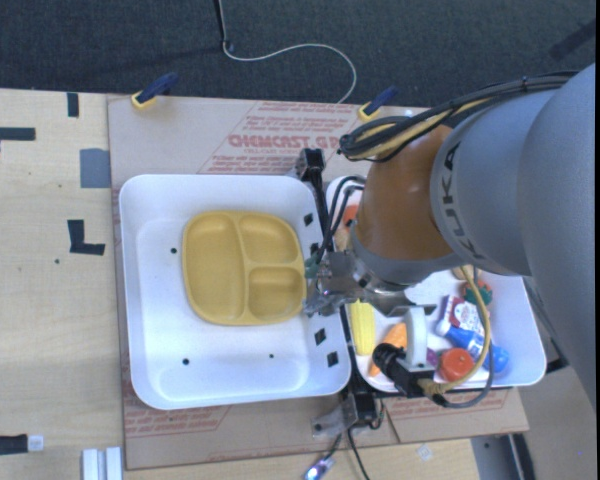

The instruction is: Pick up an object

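Claw [320, 290] low at center frame, over the seam where the two white bins meet, just beside the right rim of the yellow plate; finger spread impossible to judge from this slant, and nothing seen held between them. Directly above it, toward the right, orange band [400, 208] on a thick grey arm [525, 183] that sweeps in from the upper right corner and covers much of the right bin. Black cables [410, 133] looped along the top of the wrist.

Left of the claw, a yellow divided plate [242, 266], three compartments, flat in the middle of the left bin [155, 368], its right edge close to the claw.

Below and right of the claw, in the right bin [525, 363], a cluster of small objects at lower right of frame: a yellow corn-like piece [362, 328] just under the wrist, an orange round item [457, 364], a blue cap-like piece [462, 336], a red-and-white packet [464, 314], partly overlapped by cable and arm.

Both bins on a brown cardboard sheet [270, 138] printed in red, pinned at the top edge by two yellow-and-blue clamps [154, 90], on a pale wooden bench [40, 298] with black markings. Thin white wire [290, 53] curling across the dark floor at top of frame.
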Robot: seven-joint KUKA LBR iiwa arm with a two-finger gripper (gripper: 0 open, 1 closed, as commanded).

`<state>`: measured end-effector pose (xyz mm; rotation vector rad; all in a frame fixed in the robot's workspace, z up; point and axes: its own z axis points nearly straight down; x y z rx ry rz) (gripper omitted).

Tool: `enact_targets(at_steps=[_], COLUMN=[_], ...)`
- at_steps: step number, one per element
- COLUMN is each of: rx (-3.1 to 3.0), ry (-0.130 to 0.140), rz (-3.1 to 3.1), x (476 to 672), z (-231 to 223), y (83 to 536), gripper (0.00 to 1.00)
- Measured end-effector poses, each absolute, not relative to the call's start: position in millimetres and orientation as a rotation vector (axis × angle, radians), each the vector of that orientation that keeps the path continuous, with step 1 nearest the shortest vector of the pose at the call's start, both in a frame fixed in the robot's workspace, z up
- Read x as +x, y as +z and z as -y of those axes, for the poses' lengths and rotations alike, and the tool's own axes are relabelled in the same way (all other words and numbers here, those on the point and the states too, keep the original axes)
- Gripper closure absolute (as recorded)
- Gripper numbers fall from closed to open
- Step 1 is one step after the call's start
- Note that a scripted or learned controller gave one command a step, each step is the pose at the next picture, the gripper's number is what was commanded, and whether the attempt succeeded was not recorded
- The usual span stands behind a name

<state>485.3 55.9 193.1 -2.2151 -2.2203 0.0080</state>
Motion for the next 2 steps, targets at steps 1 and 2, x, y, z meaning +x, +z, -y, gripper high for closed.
enact_targets(at_steps=[1, 2], rx=[-2.214, -2.222], ry=[-0.013, -0.008], rz=[2.233, 2.225], x=[484.3, 484.1], z=[-108, -93], y=[294, 370], gripper=[1.00, 1.00])
